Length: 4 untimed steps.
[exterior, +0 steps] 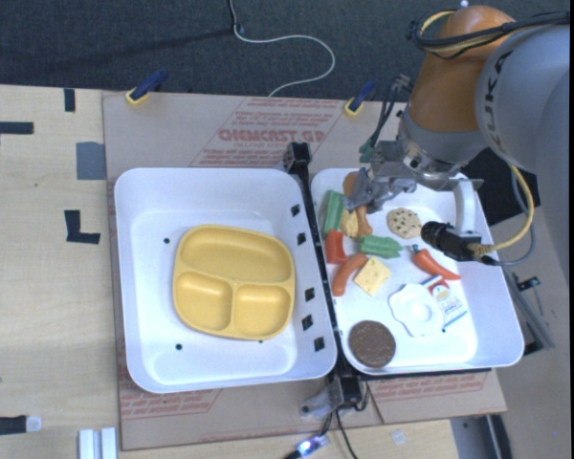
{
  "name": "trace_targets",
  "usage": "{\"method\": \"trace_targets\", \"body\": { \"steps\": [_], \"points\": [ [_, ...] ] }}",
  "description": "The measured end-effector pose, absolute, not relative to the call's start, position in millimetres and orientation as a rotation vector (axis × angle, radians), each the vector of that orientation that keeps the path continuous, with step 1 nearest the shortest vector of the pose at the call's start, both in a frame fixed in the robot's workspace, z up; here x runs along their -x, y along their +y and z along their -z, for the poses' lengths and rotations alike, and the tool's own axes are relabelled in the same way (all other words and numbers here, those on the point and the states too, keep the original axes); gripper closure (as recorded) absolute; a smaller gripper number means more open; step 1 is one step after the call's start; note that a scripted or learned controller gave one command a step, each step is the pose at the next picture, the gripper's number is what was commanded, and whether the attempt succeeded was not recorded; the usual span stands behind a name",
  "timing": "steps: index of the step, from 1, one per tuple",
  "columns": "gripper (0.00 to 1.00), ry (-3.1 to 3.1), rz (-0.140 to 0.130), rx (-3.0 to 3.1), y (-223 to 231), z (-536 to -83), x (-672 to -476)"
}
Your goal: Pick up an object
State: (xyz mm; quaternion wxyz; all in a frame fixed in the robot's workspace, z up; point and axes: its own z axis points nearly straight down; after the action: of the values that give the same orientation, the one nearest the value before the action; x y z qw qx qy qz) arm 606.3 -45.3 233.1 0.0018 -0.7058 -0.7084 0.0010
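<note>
The hand (373, 187) sits low over the upper left corner of the right bin (502, 338), right of frame centre. Its dark metal parts overlap the toys beneath, and whether it is open or closed, or has anything in it, cannot be told from here.

Directly under and beside it lies a tight cluster: a green pod (332, 211) standing along the bin's left wall, a tan piece (356, 222) against it, a short green bean (381, 247) just below, and an orange carrot (334, 245) touching the wall. Any of these could be the pick. A speckled cookie (403, 222) lies to the right of the hand.

Further out are a sausage (345, 273), a yellow cheese wedge (372, 276), a red chilli (434, 263), a fried egg (413, 308), a small printed carton (447, 304) and a round brown patty (372, 342) near the bottom edge.

The risks, as I judge them: the pieces look like smooth, hard plastic, rounded and slim, so one could squirt sideways out of a pinch. They are packed close, so the hand may land on two at once or wedge one against the wall.

The left bin (143, 256) holds a glossy yellow divided tray (234, 280), well apart from the hand. Both bins rest on cardboard (220, 132) on the desk (38, 285).
</note>
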Motion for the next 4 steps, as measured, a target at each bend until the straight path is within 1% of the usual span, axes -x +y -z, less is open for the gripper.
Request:
{"method": "trace_targets", "body": {
  "steps": [1, 2, 3, 4],
  "points": [
    [1.0, -2.222, -0.005, 2.217, -12, -230, -579.9],
    [1.0, -2.222, -0.006, 2.214, 23, -218, -548.2],
    [1.0, -2.223, -0.005, 2.213, 53, -227, -509.7],
    [1.0, -2.222, -0.006, 2.217, 76, -216, -506.4]
  ]
}}
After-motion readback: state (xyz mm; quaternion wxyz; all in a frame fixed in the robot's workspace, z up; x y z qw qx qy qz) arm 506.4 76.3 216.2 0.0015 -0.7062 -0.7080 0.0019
